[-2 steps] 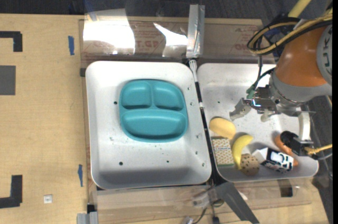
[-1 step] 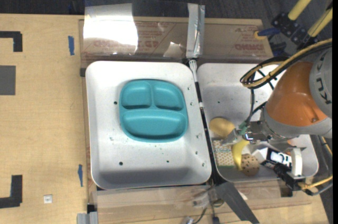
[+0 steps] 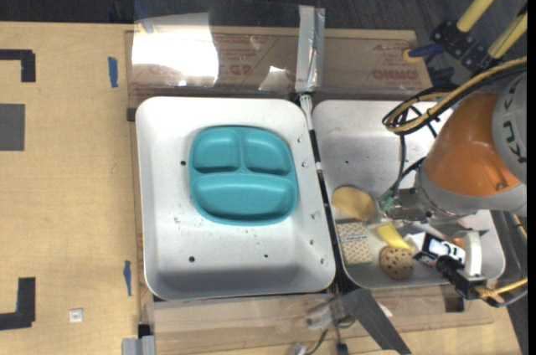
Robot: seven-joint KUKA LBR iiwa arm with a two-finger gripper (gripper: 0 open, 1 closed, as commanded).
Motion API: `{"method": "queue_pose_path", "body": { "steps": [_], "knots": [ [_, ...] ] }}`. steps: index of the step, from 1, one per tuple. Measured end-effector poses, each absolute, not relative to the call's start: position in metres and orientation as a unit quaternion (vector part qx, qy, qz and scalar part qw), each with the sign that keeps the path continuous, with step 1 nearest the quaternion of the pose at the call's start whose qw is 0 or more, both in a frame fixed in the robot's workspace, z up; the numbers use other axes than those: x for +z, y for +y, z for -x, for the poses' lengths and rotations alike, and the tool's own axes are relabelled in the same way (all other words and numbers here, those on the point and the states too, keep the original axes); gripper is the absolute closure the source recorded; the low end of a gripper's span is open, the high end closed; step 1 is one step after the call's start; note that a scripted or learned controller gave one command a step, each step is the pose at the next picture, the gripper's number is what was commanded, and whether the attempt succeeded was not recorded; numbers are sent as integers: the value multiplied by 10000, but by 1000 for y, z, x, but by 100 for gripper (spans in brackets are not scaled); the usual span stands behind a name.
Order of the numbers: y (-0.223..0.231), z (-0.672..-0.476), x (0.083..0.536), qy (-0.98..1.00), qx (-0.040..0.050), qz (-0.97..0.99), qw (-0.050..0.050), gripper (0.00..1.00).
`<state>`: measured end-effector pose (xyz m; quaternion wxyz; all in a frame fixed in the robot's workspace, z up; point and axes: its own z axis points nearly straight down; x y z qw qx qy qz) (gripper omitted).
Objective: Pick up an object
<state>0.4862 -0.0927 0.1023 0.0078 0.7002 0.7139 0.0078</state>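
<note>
Hand [image 3: 400, 221] low over yellow piece [image 3: 394, 237] beside brown ball [image 3: 396, 261]; closure unclear; should centre on one object before lifting.

Two white bins [image 3: 159, 177]; one teal divided tray [image 3: 244, 174]; four small objects [image 3: 353, 201].

Your arm [image 3: 494, 140] shows a fat orange band under grey casing, black and yellow cables [image 3: 419, 106] looping beside it (white-and-black hardware sits nearest the jaws).
</note>
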Motion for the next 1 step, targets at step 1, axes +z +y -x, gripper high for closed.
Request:
{"method": "queue_pose_path", "body": {
  "steps": [1],
  "knots": [
    [-9, -539, 237, 7297, 44, -6838, 23, 100]
  ]
}}
